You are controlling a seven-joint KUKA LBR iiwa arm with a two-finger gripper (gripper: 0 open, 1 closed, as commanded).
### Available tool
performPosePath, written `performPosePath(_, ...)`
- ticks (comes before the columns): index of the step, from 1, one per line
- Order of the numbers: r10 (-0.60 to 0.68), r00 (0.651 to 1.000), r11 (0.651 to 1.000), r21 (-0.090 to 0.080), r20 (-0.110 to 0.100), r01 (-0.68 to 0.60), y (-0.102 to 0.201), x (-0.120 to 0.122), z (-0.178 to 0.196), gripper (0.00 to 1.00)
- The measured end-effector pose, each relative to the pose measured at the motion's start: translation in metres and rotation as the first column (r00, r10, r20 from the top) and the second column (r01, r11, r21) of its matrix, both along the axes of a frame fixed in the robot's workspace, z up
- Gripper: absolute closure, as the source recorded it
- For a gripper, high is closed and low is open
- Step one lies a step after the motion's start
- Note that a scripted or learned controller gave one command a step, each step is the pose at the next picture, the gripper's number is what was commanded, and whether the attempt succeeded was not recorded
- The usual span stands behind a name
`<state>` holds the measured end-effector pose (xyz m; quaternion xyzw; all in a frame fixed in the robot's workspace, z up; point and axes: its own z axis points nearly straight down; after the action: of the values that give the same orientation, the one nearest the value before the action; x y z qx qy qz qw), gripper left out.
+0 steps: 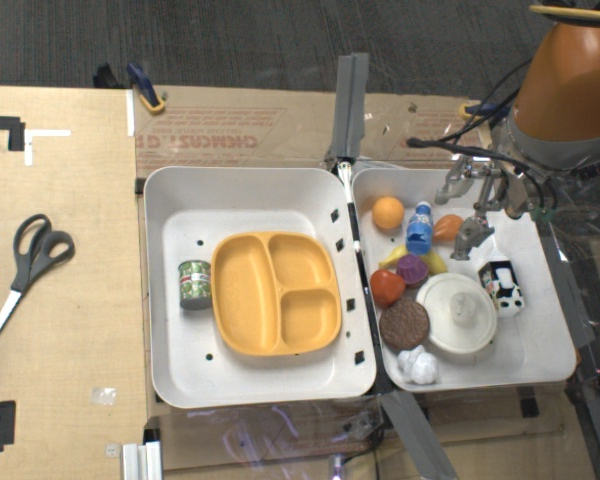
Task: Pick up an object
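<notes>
Two bins [160,268], hand [472,230] above crowded right bin's far edge

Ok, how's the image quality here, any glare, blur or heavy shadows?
In the camera view, lighting is even with soft shadows; the yellow tray and scissors look sharp, the gripper is slightly smeared, and purple glare streaks the bottom edge.
</notes>
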<state>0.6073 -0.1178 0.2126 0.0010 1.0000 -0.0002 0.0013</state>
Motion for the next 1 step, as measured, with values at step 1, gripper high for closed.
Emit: performPosePath(1,-0.036,0.999,0.999,-0.002,0.018,0.036,-0.0041,0.0140,-0.1099,0.00)
